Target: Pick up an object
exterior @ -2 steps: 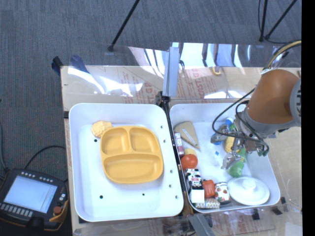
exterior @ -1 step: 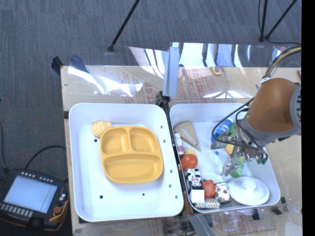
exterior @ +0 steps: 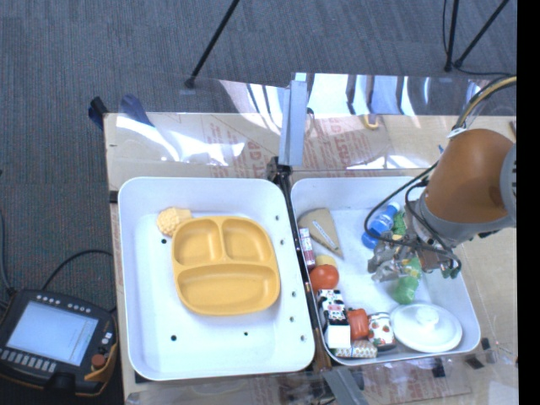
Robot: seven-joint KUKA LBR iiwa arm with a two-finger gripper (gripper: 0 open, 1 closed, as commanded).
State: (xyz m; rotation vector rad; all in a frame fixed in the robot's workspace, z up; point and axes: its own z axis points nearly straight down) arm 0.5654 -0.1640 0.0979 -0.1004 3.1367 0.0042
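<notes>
On the worktop (exterior: 118, 154) two shallow white bins stand side by side. The left bin (exterior: 143, 327) holds a yellow divided plate (exterior: 225, 264), and a small yellow waffle-like piece (exterior: 173, 219) lies just beside the upper left corner of the plate, touching it or nearly so. The right bin (exterior: 354, 194) holds many small things. A beige wedge-shaped piece (exterior: 322, 227) lies near its left wall, and below it there is a red tomato-like ball (exterior: 324, 276). Further down, along the left wall, a black and white patterned item (exterior: 332, 305), an orange-red piece (exterior: 358, 321) and a small spotted cup (exterior: 381, 330) lie close together. A round white lid (exterior: 426, 326) rests in the lower right corner. The arm (exterior: 468, 184) reaches in from the right, and its gripper (exterior: 396, 260) is low over the middle of the right bin. A blue bottle (exterior: 381, 224) lies just to the upper left of the gripper, and a green object (exterior: 407, 288) lies directly under or beside it. It cannot be told whether the gripper is open or closed, nor whether it touches the green object. On the floor at the lower left a control pendant (exterior: 55, 340) with a screen is lying.
</notes>
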